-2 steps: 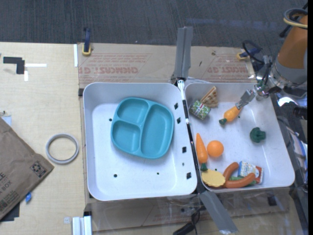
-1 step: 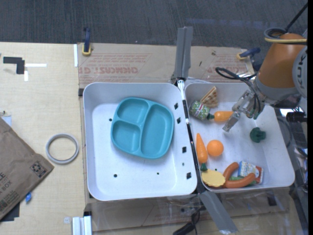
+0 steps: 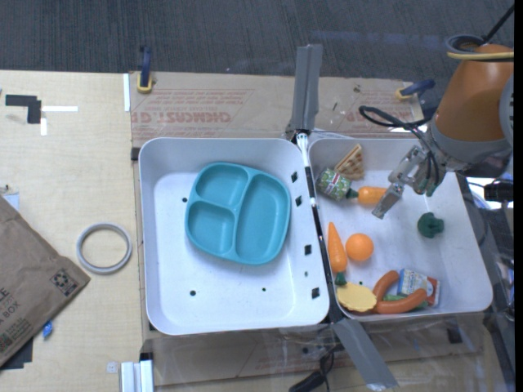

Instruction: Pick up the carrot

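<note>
Two bins: left one has a blue tray. Right bin: carrot lies along its left wall, just left of an orange. Gripper hangs mid-bin, right of the carrot and apart from it; jaw state, cannot tell.

We see a light wooden bench bearing 2 white bins side by side on a cardboard sheet. Left of them lie a tape ring and a brown cardboard box.
</note>
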Controlling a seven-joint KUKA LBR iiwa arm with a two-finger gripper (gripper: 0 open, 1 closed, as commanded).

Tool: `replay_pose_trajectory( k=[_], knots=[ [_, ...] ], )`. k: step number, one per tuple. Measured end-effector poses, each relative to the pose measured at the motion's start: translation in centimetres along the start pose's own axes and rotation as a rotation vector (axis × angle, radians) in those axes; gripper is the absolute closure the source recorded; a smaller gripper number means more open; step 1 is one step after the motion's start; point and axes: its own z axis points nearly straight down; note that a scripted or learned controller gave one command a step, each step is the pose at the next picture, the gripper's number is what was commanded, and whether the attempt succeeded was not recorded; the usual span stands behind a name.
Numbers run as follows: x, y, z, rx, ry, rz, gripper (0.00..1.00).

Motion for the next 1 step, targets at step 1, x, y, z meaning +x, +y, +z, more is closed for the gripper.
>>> replay_pose_trajectory(
  k=[1],
  knots=[
    [-3.26,1.77,4.85,0.0,-0.001,0.02,0.0]
  ],
)
